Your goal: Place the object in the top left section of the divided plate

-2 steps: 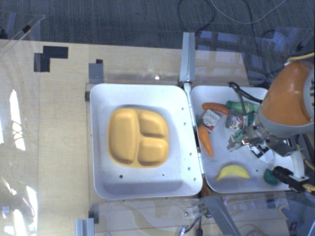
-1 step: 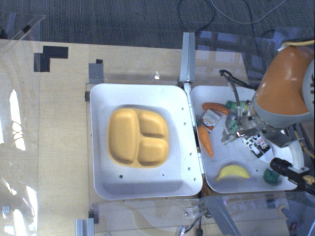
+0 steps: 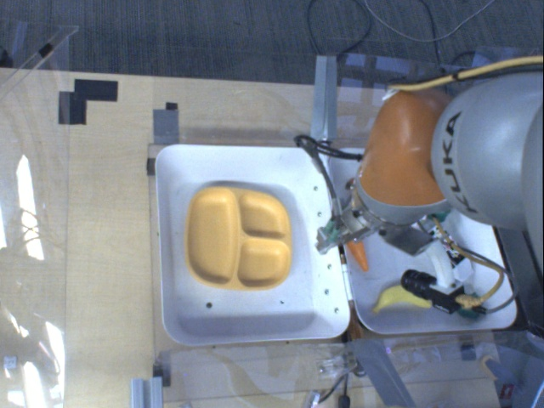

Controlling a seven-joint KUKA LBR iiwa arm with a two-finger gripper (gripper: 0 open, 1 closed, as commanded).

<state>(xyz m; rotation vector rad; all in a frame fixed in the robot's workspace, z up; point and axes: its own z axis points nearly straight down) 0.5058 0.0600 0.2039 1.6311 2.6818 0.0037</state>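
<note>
Claw over right bin, carrot just beneath

Claw sits at the left wall of the right bin, near the divider between the two bins. Whether it is spread or closed cannot be told; the wrist covers it. Orange carrot lies in the right bin directly below the claw, touching or nearly touching it; a grip is not confirmed. Yellow banana lies in the same bin, below and right of the carrot. Yellow divided plate rests in the left bin, well left of the claw. Both bins stand on the bench.
</note>
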